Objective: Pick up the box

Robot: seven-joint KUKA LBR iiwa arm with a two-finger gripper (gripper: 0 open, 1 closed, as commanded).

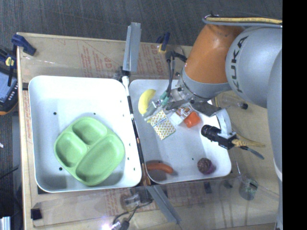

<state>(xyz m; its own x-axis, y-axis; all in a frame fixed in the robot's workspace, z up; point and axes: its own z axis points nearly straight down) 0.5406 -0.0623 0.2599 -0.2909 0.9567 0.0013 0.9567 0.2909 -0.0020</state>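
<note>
The box (162, 125) is a small flat carton with a yellow and white pattern. It lies tilted in the upper left part of the right bin (187, 176). My gripper (164, 105) hangs from the grey and orange arm directly over the box's upper end, very close to it or touching it. The wrist hides the spot where they meet.
A yellow banana (146, 100) lies left of the gripper by the bin wall. A small white and orange packet (183, 112) and an orange object (192, 120) sit to its right. A sausage (159, 167) and a dark round fruit (205, 165) lie near the front. The left bin (43, 95) holds a green divided plate (89, 150).
</note>
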